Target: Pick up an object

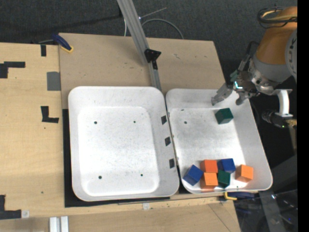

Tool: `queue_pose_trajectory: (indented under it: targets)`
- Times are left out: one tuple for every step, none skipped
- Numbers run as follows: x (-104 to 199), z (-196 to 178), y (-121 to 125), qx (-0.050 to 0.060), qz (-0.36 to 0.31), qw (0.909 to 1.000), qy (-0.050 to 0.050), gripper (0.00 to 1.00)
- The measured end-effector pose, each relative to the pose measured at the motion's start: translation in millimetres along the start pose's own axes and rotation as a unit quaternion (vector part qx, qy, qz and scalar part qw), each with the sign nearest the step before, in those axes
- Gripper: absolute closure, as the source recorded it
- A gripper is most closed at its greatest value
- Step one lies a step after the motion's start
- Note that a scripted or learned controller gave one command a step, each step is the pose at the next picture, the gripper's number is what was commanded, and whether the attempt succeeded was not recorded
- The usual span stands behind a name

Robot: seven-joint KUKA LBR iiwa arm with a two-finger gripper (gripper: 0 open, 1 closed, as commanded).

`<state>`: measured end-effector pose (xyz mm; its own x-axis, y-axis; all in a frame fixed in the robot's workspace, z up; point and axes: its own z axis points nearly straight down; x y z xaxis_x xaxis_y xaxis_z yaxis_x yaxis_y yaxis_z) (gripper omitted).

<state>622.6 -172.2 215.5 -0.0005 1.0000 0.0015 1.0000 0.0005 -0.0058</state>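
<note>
Camera view, looking down at a slant: showed two shallow white bins side by side on the bench; left bin (pixel 79 100) at centre frame, right bin (pixel 256 144) at centre right. Reached in from the upper right of the frame, grey arm (pixel 275 57) with orange band; gripper (pixel 228 97) hung over the upper end of the right bin, fingers (pixel 218 96) spread wide apart, clasping nothing. Lay just below the gripper, near but apart from the fingertips, a dark green cube (pixel 223 115) on the bin floor, slightly turned. Sat clustered at the lower end of the same bin: blue cube (pixel 193 174) at lower left of the group; orange cube (pixel 210 166) and second blue cube (pixel 227 165) behind; another orange cube (pixel 210 179) and a small green cube (pixel 223 178) in front; lone orange cube (pixel 245 172) at the group's right, near the bin wall.
</note>
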Motion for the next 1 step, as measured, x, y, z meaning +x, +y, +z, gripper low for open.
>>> queue_pose_trajectory:
  targets:
    - [-0.1, -3.2, 1.0, -0.002, -0.001, 1.0, -0.001, 0.0]
